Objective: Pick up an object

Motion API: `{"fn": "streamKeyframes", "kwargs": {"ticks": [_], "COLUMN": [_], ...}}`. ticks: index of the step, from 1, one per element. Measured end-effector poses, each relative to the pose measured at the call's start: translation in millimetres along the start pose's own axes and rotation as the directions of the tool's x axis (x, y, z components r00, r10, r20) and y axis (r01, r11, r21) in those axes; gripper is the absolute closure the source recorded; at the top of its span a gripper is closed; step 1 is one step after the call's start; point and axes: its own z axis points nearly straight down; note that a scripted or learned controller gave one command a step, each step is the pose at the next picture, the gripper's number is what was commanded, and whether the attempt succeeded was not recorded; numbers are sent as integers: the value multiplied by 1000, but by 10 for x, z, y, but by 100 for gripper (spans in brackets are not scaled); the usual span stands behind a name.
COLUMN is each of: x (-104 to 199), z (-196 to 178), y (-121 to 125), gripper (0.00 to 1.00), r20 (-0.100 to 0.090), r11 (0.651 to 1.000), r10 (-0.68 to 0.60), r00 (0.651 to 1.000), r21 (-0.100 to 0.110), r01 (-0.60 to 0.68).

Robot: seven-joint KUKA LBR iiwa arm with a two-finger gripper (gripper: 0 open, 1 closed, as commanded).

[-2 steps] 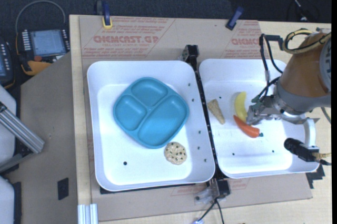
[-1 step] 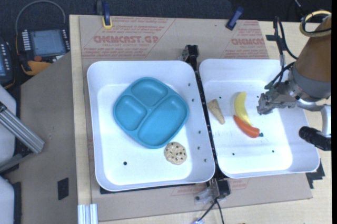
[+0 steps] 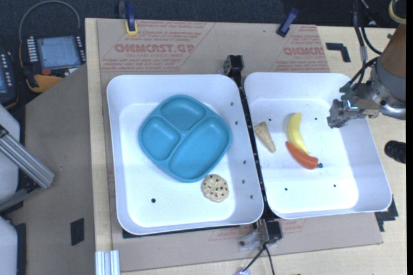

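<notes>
The worktop [image 3: 193, 41] is a pale board stamped with red lettering, set over dark carpet, with a small screen and cables off its far left corner. Two shallow white bins sit on it side by side, nearly touching along a black hinge-like seam. The left bin [image 3: 129, 138] carries a blue divided plate [image 3: 185, 137], lying flat and skewed, and just beside its near edge a speckled cookie [image 3: 215, 188]. The right bin [image 3: 361, 164] holds the likelier targets, loosely grouped left of its centre: a yellow banana [image 3: 295, 130], a red-orange pepper-like piece [image 3: 302, 155] touching the banana's lower end, and a beige cone-shaped item [image 3: 264, 137] near the bin's left wall.

The arm comes in from the right, and the gripper [image 3: 340, 115] hangs over the right bin's far right portion, well apart from the banana — nothing is between its fingers, and whether they stand apart or together I cannot tell at this size. Judging by that position, the pick has not begun; the banana and pepper touching each other could spoil a clean grasp
</notes>
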Motion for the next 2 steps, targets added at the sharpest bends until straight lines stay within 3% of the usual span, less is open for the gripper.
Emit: {"fn": "streamKeyframes", "kwargs": {"ticks": [1,2], "x": [-2,490], "z": [-255,-272], "y": [13,36], "gripper": [100,100], "r20": [0,-5], "r11": [1000,1000], "r10": [0,-5], "r00": [1000,1000], "r21": [3,8], "r01": [0,5]}}
